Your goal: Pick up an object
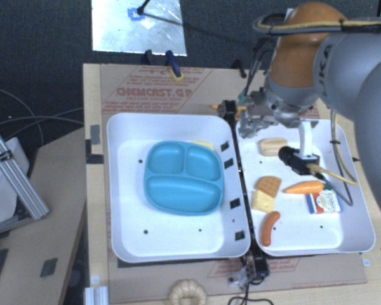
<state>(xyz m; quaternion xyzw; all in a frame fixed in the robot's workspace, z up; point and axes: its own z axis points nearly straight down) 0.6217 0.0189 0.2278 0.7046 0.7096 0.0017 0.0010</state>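
From my remote station, I see the claw (251, 127) hovering over the right bin's (355, 234) far-left corner; I cannot tell its opening. Below it, the carrot (304, 187) lies crosswise, tip pointing left, while the sausage (270, 227) runs near-upright beside the divider.

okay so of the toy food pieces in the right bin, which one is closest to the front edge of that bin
The toy sausage: reddish-orange, lying nearest the right bin's front rim, below the cheese wedge. The carrot, cracker and bread roll all sit farther back.
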